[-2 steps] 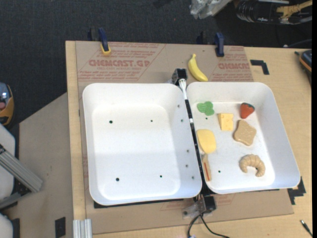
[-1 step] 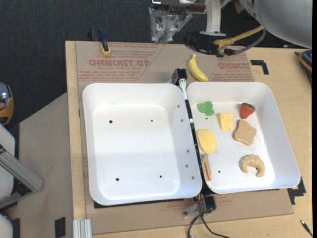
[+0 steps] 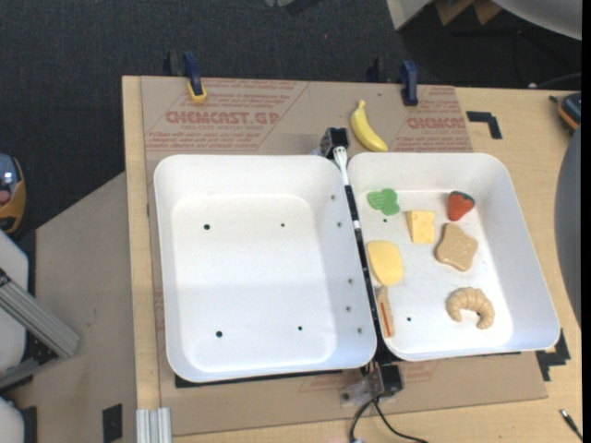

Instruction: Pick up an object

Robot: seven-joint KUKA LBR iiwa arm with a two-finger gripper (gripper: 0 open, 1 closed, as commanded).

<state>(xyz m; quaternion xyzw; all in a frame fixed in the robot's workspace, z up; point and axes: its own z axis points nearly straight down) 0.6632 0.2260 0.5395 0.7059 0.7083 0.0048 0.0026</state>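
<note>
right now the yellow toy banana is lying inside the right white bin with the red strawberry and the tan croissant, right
Not quite. The camera view shows the yellow toy banana lying outside, on the cardboard just beyond the right white bin and its far rim. The red strawberry and the tan croissant are inside that bin.

Red print runs across the brown board (image 3: 305,109) under the bins: "CHEMCAST GP" reads plainly at its top left, just below the blue-and-yellow clamp (image 3: 193,75). The same lettering repeats at the top right near the other clamp (image 3: 408,81), partly cut off by the right bin (image 3: 517,247). Fainter repeats are too pale to read.
</note>
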